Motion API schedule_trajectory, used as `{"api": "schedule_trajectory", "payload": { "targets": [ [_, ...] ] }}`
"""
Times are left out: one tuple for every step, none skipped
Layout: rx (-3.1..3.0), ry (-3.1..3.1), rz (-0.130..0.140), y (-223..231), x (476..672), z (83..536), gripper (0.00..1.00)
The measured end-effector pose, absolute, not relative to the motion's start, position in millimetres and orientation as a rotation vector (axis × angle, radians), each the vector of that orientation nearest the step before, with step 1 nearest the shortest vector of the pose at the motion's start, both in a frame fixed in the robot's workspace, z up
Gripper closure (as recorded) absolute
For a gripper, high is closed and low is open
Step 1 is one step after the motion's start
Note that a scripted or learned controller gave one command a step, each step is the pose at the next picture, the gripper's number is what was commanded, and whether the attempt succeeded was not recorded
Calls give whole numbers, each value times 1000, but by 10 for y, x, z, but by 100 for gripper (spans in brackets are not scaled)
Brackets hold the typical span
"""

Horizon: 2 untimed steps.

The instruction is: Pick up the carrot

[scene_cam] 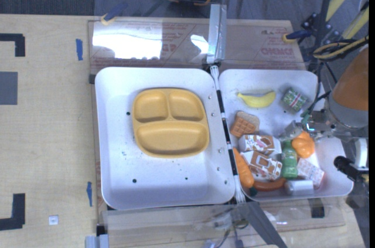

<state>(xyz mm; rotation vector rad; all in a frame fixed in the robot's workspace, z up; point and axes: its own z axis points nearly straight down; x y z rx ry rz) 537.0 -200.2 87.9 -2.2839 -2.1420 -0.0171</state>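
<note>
The carrot lies in the right bin, pressed close along that bin's left wall near the front corner, its orange length running roughly front to back; its lower end is partly tucked under a red sausage-like piece and a printed carton just beside it; the arm enters from the right, and much of it is cut off by the picture's edge, so only the orange band and grey wrist parts show; the pincer sits low over the right bin's far-right side, well apart from the carrot, mixed in with cables and a small orange fruit, and whether it is spread or pressed together I cannot tell; a banana, a waffle piece, a green bottle and a green can crowd the same bin, several overlapping so their edges are hard to separate; the left bin on the counter holds a yellow divided plate
</note>
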Motion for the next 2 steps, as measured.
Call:
{"api": "schedule_trajectory", "payload": {
  "targets": [
    [-2293, -2146, -16, -2029, 5381, 977, 100],
    [-2228, -2216, -9, -2055, 6164, 871, 100]
  ]
}}
